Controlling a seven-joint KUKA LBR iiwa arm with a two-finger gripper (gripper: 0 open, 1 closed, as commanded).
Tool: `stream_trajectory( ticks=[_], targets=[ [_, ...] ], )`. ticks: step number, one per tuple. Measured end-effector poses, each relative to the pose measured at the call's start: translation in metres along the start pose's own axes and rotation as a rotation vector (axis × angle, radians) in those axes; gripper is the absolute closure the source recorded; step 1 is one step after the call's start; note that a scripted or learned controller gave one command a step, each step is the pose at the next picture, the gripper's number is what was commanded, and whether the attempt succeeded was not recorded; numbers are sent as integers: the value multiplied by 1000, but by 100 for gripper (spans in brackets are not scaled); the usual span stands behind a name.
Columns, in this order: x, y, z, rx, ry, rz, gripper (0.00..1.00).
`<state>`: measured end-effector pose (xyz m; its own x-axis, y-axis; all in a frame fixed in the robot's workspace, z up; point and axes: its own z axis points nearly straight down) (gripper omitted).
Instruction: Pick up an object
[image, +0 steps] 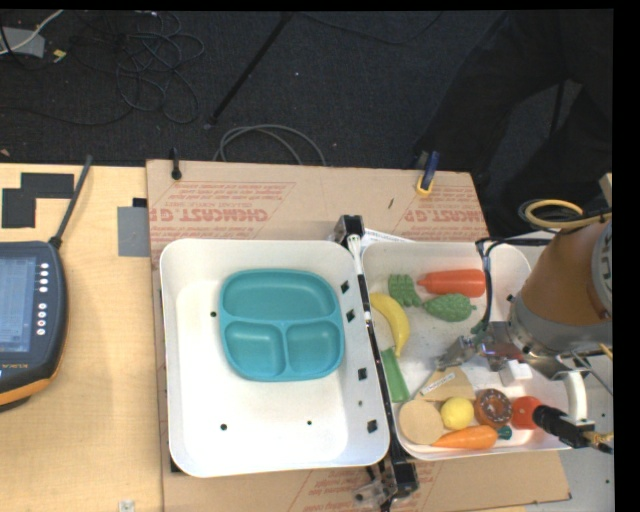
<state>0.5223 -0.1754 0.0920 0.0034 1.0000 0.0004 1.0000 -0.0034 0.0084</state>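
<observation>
In the right-hand bin (520, 262), the toy food lies unlifted. Nearest the camera, along the bin's front edge, sit an orange carrot (466, 438), a tan round biscuit (421, 421), a yellow lemon (457, 412) and a chocolate doughnut (492, 406). Just behind them the arm's tool (472, 352) hangs low over the middle of the bin, close above the heap; whether it is spread or pressed together cannot be told from here, and nothing shows in its grip. Farther back lie a banana (391, 319), a green leafy piece (404, 291) and a second, redder carrot (455, 282). Across the divider, a teal sectioned plate (280, 325) rests in the left bin (190, 400). By the look of it, the pick is not yet made: approach done, grasp and lift left.
</observation>
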Motion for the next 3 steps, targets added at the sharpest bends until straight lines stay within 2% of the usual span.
stream_trajectory(
  ticks=[1, 2, 3],
  targets=[
    [58, -46, 1, 1, -1, -3, 0],
    [94, -46, 4, 4, -3, -4, 0],
    [168, -43, -129, -1, 4, -11, 0]
  ],
)
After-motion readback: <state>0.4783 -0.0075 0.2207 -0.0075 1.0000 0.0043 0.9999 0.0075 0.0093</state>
